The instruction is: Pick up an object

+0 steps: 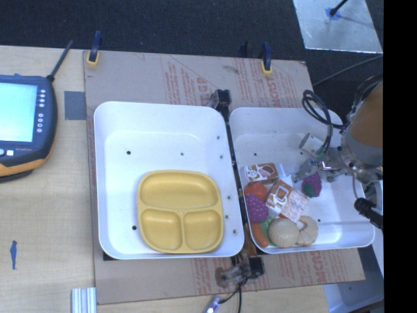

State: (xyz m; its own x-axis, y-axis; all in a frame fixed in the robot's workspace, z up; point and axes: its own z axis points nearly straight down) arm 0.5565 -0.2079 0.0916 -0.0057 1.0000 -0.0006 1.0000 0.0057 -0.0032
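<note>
The two-finger metal gripper (311, 168) hangs in the right white bin (339, 241), jaws slightly apart, nothing between them. I'd centre on the small purple plastic grape bunch (313, 185) just beside it, then drop straight down.

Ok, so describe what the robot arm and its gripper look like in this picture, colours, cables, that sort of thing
The arm is a rounded grey body with an orange band above the wrist. Black cables loop beside it. The gripper is a small assembly of grey metal parts at the arm's end, with a few spots of colour, too blurred to make out in detail.
</note>
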